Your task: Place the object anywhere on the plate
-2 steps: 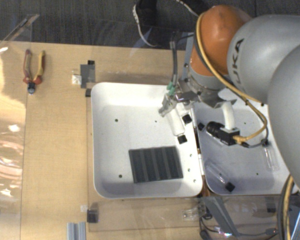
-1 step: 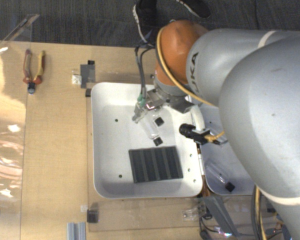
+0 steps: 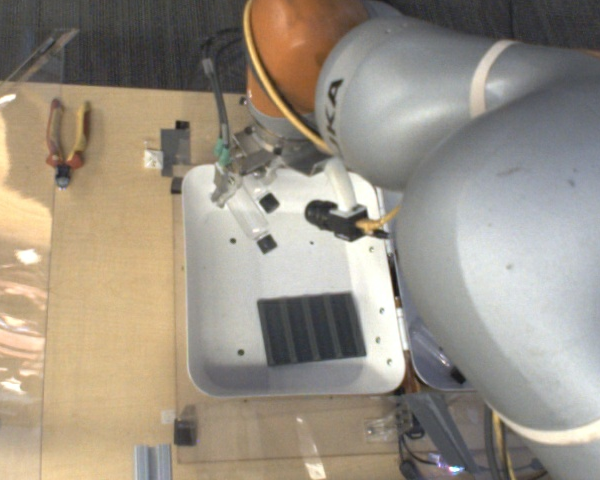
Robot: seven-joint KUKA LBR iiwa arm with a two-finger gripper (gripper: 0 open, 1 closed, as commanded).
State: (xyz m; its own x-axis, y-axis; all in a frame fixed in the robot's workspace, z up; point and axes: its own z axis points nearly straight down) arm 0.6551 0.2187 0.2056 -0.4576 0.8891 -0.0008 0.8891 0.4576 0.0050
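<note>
A dark ribbed rectangular plate lies flat in the near half of the left white bin. My gripper hangs over the far part of that bin, well beyond the plate's far edge. Its two pale translucent fingers end in small black tips, which stand apart, so it is open. Between them I see only the white bin floor. The large grey arm covers the right side of the view and hides most of the right bin.
Red-handled pliers lie on the wooden bench at the far left. A small black block sits just outside the bin's far left corner, and another near its front left corner. A sliver of the right bin shows under the arm.
</note>
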